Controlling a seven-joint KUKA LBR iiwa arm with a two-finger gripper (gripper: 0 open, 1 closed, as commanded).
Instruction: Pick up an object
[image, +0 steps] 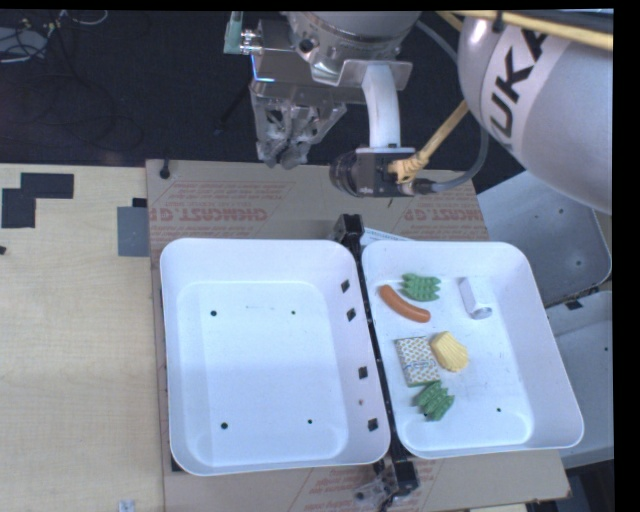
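The right bin (540, 330) holds several small objects. An orange sausage (403, 303) lies next to a green leafy piece (421, 287). A grey cylinder (474, 298) rests toward the back right. A checkered grey block (416, 360) touches a yellow corn piece (449, 351), and another green piece (434, 401) lies in front of them. My gripper (284, 150) hangs high above the bench, beyond the back edge of the left bin (180, 300), far from all these objects. Nothing shows in it.
The two bins meet at a black clipped seam (358, 330). They sit on a brown cardboard sheet (250, 205). The large grey arm body (540, 90) fills the upper right, with a black cable fitting (375, 175) hanging over the back of the bins.
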